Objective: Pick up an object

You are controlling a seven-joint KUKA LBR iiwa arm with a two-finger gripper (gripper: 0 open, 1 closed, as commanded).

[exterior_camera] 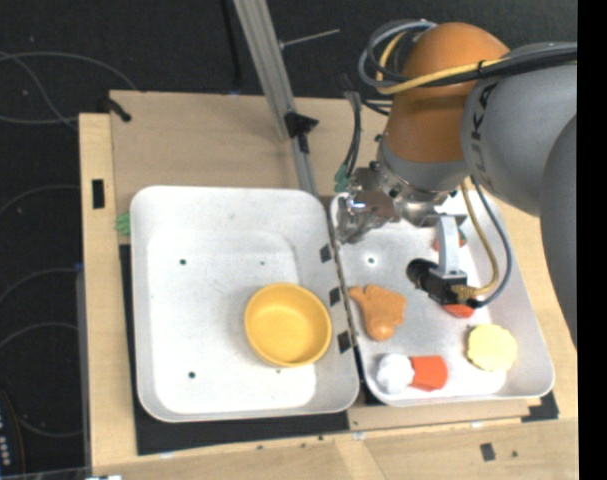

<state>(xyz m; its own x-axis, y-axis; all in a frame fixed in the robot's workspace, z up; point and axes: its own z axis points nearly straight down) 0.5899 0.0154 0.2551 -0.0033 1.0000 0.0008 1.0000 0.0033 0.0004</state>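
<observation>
Arm (pixel 453 98) reaches in over the right-hand bin (pixel 538 363) of the two on the tabletop (pixel 183 138). The jaws sit low at that bin's far corner, next to the divide between the bins. Jaw state: cannot tell from this angle, and nothing is seen held.

Candidate things are all in the right-hand bin:
- tan-orange lump (pixel 378 308), near the bin's inner wall
- white ball (pixel 393 371) and orange-red block (pixel 429 371), side by side along the wall nearest the tabletop's front edge
- pale yellow disc (pixel 491 348), toward the front right corner

The left bin (pixel 153 268) has a yellow bowl (pixel 286 323), near its front.

Key relation: the lump is the closest thing, lying from the jaws toward the tabletop's front edge, apart from them. Its long axis looks slanted, running front-and-slightly-right. The likely next move is a short shift frontward, then a descent, closing across the lump's narrow width.
</observation>
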